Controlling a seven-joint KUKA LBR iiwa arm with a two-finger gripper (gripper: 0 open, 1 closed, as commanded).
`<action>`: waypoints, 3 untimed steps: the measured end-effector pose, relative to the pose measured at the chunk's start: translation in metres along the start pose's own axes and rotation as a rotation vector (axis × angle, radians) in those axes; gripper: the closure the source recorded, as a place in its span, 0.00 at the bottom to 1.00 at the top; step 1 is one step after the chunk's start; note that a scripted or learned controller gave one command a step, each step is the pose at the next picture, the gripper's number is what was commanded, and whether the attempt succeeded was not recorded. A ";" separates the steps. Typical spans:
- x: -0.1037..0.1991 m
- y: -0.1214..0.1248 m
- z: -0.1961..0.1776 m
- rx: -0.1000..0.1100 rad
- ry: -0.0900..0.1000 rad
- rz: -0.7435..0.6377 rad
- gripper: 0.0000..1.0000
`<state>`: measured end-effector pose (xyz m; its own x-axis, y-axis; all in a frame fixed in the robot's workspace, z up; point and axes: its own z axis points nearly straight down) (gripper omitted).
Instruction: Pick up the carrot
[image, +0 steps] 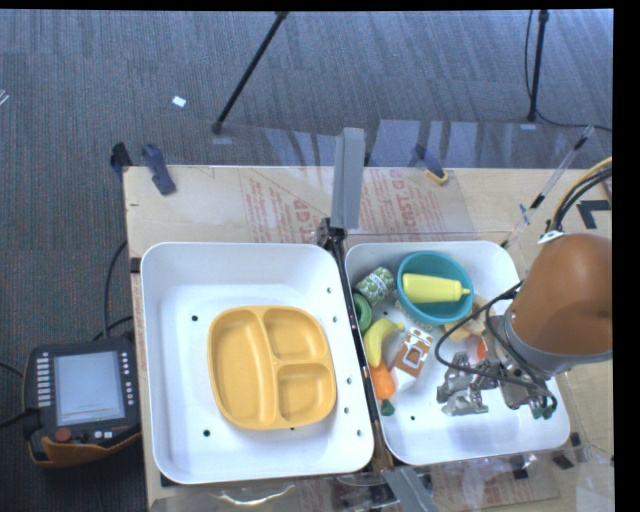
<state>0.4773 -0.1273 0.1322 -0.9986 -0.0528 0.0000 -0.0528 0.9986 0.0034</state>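
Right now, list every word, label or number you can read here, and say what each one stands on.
Red print on the cardboard sheet under the bins: upside down and blurred, not readable.
Small carton in the right bin: orange-and-white label, too small to read.
Teach pendant screen, left of the bench: no legible text.

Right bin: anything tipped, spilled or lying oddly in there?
Nothing spilled. The carrot lies wedged against the right bin's left wall, beside the banana. The gripper sits apart from it, mid-bin.
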 end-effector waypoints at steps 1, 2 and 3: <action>-0.054 0.021 -0.060 0.002 -0.006 0.118 1.00; -0.086 -0.041 -0.103 0.005 -0.006 0.063 1.00; 0.004 -0.026 -0.033 -0.001 0.009 0.121 1.00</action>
<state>0.4745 -0.1538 0.1656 -0.9976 0.0682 0.0094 0.0683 0.9977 0.0038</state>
